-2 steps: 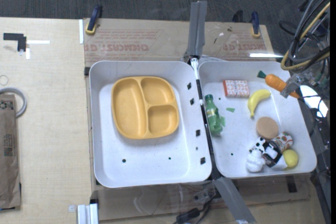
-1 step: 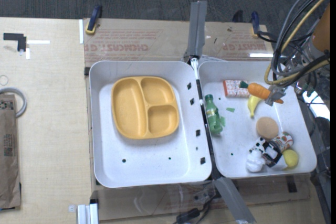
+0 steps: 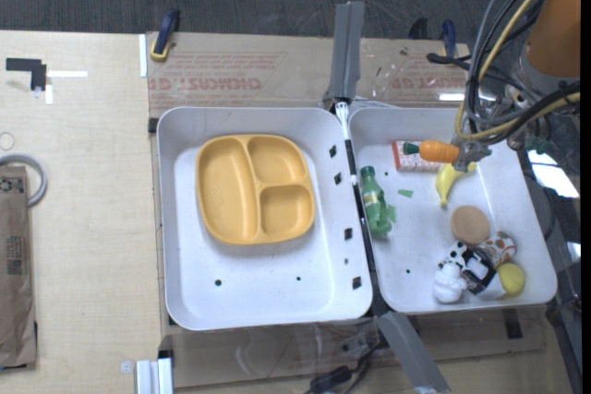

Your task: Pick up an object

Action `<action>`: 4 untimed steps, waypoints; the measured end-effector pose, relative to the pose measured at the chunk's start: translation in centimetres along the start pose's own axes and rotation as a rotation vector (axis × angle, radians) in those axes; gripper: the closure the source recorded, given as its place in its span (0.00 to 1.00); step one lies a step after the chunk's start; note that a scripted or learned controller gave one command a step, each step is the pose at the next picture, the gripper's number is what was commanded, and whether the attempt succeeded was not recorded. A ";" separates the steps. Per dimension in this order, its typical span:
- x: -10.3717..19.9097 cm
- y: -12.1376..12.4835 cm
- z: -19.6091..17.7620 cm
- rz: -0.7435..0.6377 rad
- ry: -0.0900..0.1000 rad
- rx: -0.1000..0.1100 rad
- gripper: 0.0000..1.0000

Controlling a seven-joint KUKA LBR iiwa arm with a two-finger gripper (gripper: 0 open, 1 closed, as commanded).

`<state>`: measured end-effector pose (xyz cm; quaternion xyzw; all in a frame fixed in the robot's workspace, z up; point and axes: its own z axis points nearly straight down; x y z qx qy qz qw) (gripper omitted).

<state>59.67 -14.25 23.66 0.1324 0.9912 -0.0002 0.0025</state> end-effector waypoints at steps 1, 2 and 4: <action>-5.8 0.1 4.9 -0.249 -0.001 -0.001 1.00; -5.8 0.1 4.9 -0.249 -0.001 -0.001 0.00; -2.1 -2.1 13.2 -0.411 -0.009 -0.001 1.00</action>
